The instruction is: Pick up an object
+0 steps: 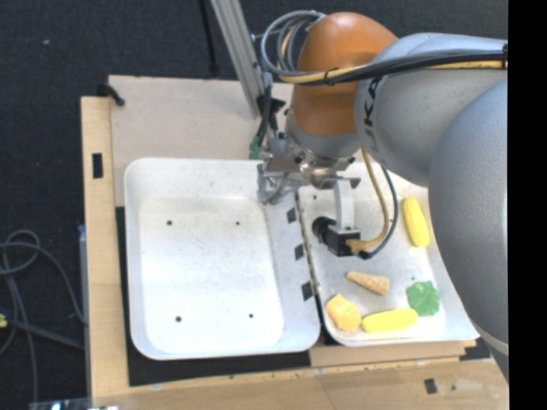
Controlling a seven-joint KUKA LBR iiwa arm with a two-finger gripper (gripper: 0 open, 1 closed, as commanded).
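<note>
Over the far end of the seam where the two bins met, we found the gripper (272, 182), hanging below the arm (444, 109) and its orange band (342, 67). It sat at the upper right corner of the left bin (137, 186), and we saw nothing held in it. Whether its jaws were apart or together we could not tell (the wrist hid them from above).

Every loose thing lay in the right bin (400, 259), well apart from the gripper. A yellow corn cob (416, 221) lay lengthwise near the bin's right side. Toward the near end we saw a tan cone (367, 281), its tip pointing left. A green lump (422, 297) rested just right of the cone. Along the near wall sat a yellow chunk (344, 313), and a yellow stick (389, 320) lay beside it, reaching toward the green lump.

On the floor of the left bin we noted four small dark spots (169, 223), two farther back and two nearer. Both bins stood on the pale wooden bench (98, 229).
</note>
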